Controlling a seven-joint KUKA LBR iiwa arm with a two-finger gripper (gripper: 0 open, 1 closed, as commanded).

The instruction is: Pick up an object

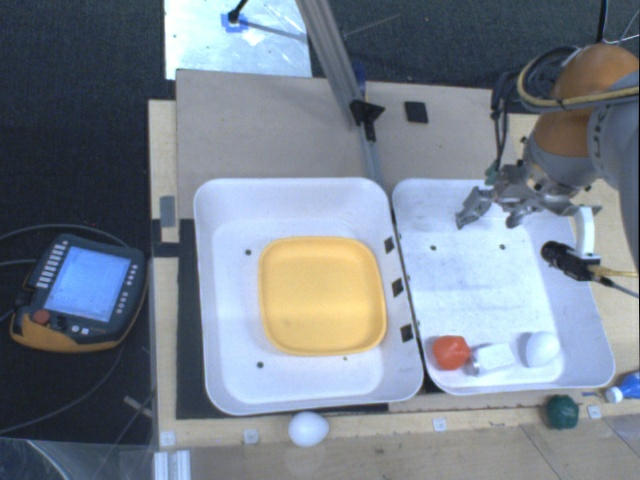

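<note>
Arm (585, 118) reaches in from the right side, its orange band above the wrist, and bends down over the upper part of the right bin (500, 288). End effector (492, 213) hangs there with its two fingers apart, and nothing is between them. Along the lower edge of the right bin lie a red object (449, 351), a small white piece (490, 358) just beside it, and a white ball (541, 348). They are well apart from the end effector. Left bin (300, 293) carries a yellow plate (323, 294). On the table (270, 128) below the bins lies a white egg (308, 429).
</note>
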